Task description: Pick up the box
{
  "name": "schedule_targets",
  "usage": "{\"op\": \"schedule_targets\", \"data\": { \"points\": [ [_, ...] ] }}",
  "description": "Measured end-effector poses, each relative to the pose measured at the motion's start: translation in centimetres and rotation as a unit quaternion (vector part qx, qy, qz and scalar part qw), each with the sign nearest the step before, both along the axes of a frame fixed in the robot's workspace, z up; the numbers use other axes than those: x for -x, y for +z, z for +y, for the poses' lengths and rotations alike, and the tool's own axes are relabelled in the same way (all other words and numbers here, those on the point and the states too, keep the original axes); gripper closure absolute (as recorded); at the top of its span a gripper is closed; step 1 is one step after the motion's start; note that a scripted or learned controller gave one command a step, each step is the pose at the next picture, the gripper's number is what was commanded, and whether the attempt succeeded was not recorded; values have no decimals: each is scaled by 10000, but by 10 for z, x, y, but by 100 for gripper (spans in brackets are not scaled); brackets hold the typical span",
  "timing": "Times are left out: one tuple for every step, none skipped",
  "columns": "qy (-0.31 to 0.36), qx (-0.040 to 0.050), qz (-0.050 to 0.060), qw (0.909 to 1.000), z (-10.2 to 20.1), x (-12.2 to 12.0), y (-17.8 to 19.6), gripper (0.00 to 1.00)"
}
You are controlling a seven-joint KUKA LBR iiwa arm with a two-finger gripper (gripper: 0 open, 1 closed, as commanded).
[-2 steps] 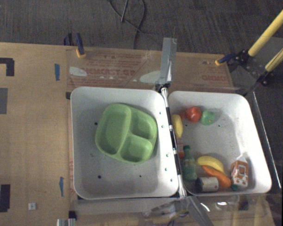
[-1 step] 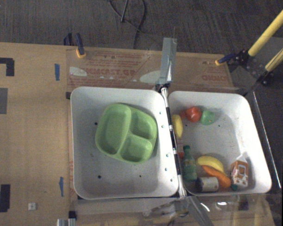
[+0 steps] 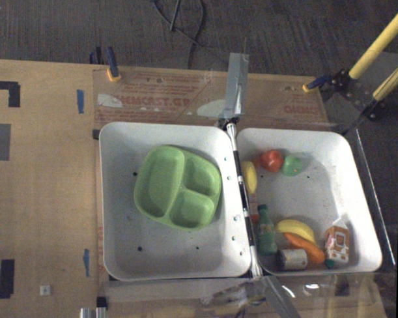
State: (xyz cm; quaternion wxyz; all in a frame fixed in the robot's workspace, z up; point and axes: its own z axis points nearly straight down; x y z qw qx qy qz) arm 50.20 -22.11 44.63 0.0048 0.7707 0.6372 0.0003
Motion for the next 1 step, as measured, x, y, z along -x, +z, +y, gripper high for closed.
{"op": "schedule_targets", "data": {
  "points": [
    [9,18,-20,10000,0,-1,11,100]
  ]
}}
